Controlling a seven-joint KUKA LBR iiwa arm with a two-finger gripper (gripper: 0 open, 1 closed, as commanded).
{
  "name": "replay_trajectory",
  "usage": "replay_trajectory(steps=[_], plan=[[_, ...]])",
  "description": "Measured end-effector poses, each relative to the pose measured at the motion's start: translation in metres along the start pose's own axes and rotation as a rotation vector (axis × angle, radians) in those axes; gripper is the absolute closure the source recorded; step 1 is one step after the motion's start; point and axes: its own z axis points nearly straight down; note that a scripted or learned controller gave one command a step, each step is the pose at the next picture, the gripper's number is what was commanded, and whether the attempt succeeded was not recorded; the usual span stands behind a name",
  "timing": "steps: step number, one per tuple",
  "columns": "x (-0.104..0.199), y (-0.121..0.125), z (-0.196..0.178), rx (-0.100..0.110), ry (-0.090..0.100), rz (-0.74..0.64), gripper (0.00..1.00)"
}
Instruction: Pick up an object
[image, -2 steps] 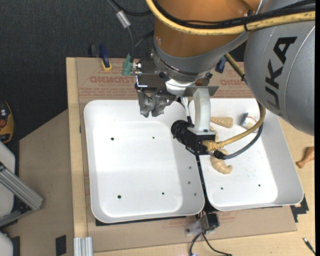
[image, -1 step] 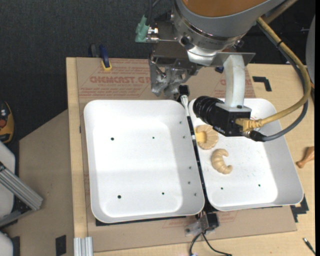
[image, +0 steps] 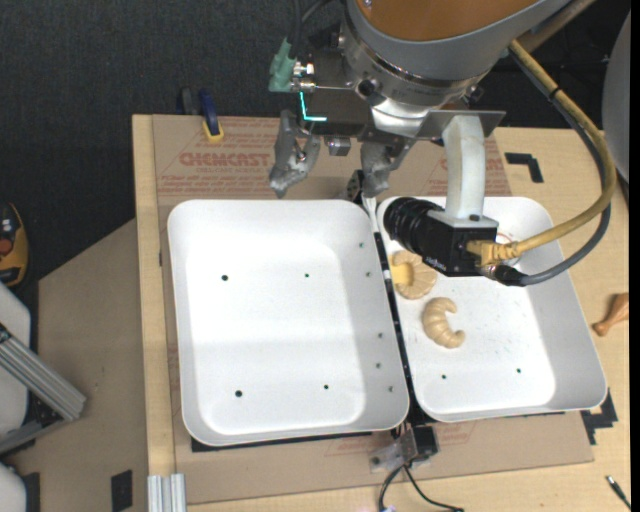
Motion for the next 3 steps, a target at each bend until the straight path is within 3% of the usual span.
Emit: replay_trajectory(steps=[1,2,3], plan=[[0.001,0.0,-0.011,-0.004,0.002,-0.002,1.0],[0.001,0.0,-0.01,-0.003,0.001,-0.002,0.0],[0.002,0.0,-0.021,-0.007,0.003,-0.004,1.0]])
